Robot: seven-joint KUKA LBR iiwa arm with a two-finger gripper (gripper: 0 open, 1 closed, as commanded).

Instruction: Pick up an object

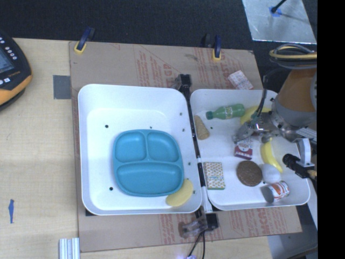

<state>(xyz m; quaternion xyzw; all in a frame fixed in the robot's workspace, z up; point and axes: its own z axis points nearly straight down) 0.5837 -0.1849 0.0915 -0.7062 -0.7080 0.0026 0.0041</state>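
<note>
Pale wooden bench, cardboard sheet, two white bins side by side. Low over the right bin: tool, fingers too blurred to tell open from closed (nothing visibly between them). Just below it, touching or nearly so, a small red packet. Further out: brown disc, banana lying lengthwise to the right, green bottle above left.

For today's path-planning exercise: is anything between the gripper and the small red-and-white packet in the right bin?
Nothing visible: the gripper sits just above the packet, with bare bin floor between them. The banana lies to its right.
</note>
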